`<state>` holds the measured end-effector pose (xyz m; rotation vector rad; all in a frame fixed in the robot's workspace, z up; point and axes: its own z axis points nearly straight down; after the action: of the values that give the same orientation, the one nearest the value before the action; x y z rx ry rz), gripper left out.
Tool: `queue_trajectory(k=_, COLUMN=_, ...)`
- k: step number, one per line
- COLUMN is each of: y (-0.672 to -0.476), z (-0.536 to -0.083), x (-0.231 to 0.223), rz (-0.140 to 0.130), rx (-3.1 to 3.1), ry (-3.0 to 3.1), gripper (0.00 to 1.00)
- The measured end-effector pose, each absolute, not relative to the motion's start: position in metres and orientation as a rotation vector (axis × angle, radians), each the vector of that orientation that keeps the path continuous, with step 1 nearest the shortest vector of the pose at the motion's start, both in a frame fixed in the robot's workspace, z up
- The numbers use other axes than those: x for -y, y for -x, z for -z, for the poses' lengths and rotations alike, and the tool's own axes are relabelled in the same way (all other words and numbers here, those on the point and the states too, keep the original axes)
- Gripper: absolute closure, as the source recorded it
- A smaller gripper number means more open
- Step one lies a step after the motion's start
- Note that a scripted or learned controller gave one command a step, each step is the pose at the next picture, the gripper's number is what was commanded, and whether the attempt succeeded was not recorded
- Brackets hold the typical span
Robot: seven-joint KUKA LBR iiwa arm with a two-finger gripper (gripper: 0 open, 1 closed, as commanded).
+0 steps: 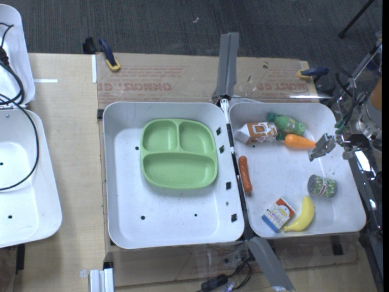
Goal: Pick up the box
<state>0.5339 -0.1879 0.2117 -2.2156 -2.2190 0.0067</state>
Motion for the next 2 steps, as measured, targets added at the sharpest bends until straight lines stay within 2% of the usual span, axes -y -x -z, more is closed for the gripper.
queue_trajectory(k=1, y=-0.484, z=-0.114, x=0.126, rz=-0.006, rx=2.334, ry=2.091, gripper=0.00)
queue_trajectory(k=2, y=-0.477, z=-0.088, x=0.099, rz=-0.005, rx=2.361, ry=2.063, gripper=0.00)
